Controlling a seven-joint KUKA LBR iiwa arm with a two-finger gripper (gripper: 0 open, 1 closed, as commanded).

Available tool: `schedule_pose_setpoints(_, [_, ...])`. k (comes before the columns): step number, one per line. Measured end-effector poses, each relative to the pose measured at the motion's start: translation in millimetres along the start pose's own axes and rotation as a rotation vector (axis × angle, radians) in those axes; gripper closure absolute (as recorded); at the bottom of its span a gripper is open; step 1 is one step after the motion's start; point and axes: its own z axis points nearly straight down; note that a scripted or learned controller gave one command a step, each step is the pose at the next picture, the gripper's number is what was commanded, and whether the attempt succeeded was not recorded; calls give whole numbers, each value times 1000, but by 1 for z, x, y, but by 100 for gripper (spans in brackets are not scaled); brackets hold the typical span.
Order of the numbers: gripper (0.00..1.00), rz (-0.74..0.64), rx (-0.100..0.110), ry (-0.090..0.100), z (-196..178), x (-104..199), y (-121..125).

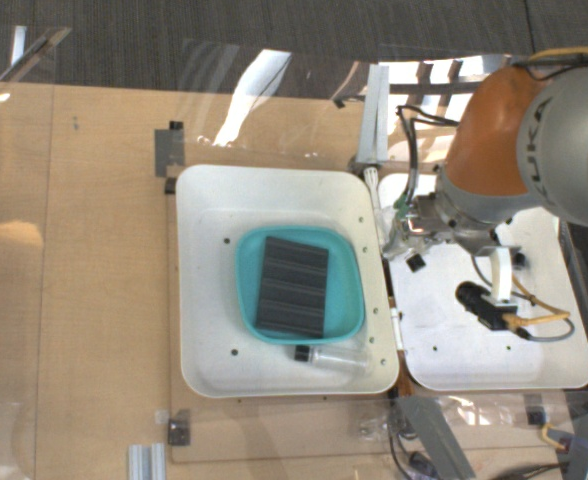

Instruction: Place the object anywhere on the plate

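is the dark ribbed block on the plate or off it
On it. The dark ribbed block lies flat inside the teal plate in the left bin, teal rim visible on all its sides.

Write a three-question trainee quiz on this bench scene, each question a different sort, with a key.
1. True or false: the dark ribbed block lies on the teal plate.
2. Multiple choice: the small clear syringe-like tube lies (A) on top of the block, (B) in the left bin just off the plate's near edge, (C) in the right bin.
3. Fill in: the arm hangs over the ____ bin.

Key:
1. True; the block rests within the plate's rim.
2. B.
3. Right; its orange band sits above that bin's far left part.
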Motion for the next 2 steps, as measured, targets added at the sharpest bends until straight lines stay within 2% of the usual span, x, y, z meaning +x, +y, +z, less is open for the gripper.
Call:
schedule_pose_setpoints(1, [100, -142, -1, 0, 0, 56, 35])
schedule_pose_setpoints(2, [0, -142, -1, 0, 0, 56, 35])
